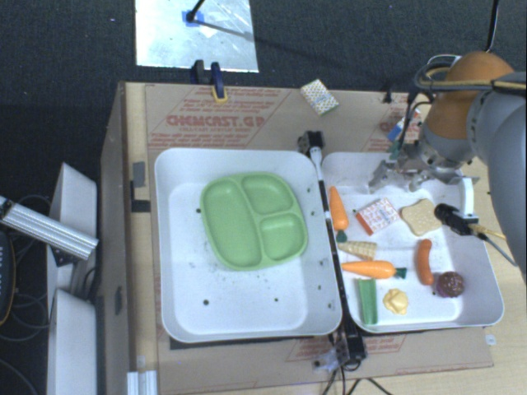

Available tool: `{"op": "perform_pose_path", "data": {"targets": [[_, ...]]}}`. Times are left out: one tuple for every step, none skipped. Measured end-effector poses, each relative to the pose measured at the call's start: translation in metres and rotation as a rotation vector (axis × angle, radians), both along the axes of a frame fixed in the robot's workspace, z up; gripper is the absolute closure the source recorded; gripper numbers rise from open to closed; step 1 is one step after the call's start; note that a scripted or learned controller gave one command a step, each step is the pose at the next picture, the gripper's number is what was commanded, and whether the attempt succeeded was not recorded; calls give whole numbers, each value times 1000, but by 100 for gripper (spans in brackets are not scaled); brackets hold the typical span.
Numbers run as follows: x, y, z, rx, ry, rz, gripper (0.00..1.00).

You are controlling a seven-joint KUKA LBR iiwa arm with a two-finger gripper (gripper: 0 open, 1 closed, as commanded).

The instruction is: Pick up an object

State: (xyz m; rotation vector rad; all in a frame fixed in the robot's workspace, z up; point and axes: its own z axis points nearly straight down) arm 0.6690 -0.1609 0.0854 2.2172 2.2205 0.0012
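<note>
- The gripper [401, 174] hovered at the right bin's [494, 303] back edge; whether it was open could not be told.
- Toy food, including a carrot [368, 268], lay below it, apart.

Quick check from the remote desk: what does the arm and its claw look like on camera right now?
The arm is smooth grey with a rounded orange band above the wrist. Thin dark cables loop over the orange part. The claw is a small metallic grey assembly, with a bit of blue and red wiring beside it.
</note>
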Motion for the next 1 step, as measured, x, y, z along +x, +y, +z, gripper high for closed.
{"op": "perform_pose_path", "data": {"targets": [[0, 56, 0, 3, 1, 3, 0]]}}
